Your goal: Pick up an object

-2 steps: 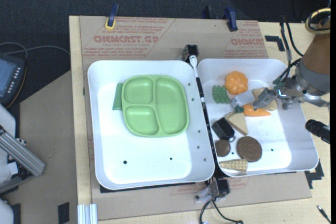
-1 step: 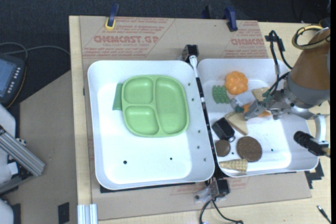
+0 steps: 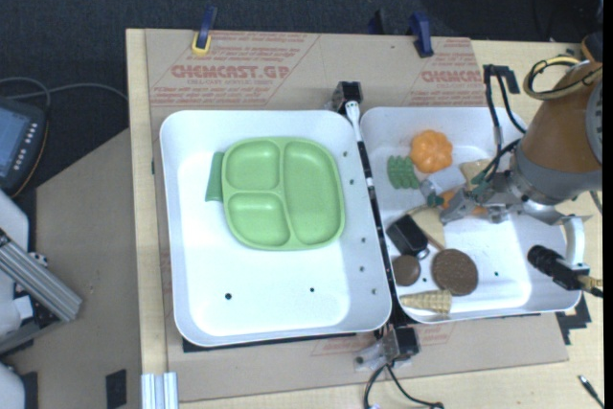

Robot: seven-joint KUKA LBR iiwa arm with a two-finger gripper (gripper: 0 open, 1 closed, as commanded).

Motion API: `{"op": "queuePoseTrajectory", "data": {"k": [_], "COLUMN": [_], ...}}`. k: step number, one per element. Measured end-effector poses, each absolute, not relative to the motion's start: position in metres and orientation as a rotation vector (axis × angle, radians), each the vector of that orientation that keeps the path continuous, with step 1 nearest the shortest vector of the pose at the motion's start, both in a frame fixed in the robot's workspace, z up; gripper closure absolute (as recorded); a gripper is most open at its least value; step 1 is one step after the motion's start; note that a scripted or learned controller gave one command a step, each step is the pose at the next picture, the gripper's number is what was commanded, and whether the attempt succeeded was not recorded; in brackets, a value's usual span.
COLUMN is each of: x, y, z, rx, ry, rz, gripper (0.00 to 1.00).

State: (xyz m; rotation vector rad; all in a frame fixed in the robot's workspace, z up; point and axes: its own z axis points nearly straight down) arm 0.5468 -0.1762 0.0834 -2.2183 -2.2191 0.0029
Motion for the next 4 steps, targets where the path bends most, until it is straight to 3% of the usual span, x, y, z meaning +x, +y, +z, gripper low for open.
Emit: {"op": "queuePoseTrajectory", "data": {"k": [1,2,4], "x": [0.547,0.559,0.561], "y": [-0.177,-0.176,-0.179], "z": [0.095,0.145,0.228], "rx": [-2.222,-2.225,-2.225], "ry": [-2.22,-2.228,-2.227], "rz": [0.0,-0.005,-0.005], "gripper": [1.0,1.0,1.0]}}
